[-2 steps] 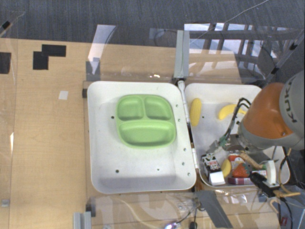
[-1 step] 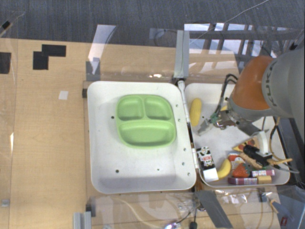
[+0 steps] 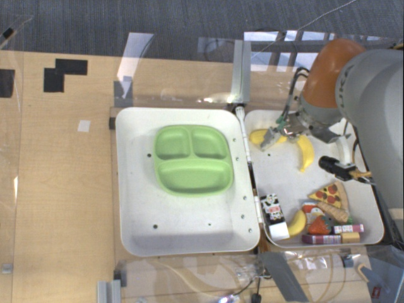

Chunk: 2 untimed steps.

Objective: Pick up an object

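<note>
Wood bench, two white bins, gripper (image 3: 278, 136) over banana (image 3: 305, 153) in right bin (image 3: 366, 197).
Prob light, stiff plastic, slick curve; grab mid-body. Can't tell fingers open/shut.

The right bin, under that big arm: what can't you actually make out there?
- Gripper, camera view: fingertips too small and dark to tell what they are doing at the banana.
- Right bin: the arm covers its far right corner.
- Small carton: print too small to read.
- Front-corner toys: piled up, overlapping each other.
</note>
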### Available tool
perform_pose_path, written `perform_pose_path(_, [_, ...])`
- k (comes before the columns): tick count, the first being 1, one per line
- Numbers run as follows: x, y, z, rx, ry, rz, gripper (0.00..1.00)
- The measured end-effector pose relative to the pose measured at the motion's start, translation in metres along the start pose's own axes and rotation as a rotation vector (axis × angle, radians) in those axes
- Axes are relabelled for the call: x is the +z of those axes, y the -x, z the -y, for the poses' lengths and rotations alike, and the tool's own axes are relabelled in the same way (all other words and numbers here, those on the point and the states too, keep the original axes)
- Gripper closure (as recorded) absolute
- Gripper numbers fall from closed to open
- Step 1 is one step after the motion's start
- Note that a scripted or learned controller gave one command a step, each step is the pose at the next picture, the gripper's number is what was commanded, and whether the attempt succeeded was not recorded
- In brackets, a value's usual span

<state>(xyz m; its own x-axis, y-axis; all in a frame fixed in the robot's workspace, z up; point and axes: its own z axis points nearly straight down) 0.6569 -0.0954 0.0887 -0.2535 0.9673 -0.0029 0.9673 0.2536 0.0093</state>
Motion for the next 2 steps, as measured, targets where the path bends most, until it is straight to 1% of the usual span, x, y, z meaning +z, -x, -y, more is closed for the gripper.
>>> perform_pose_path(1, [0.000,0.071,0.036,-0.095,0.000,0.003,0.00])
perform_pose_path(2, [-0.014,0.069,0.031,-0.103,0.009,0.005,1.00])
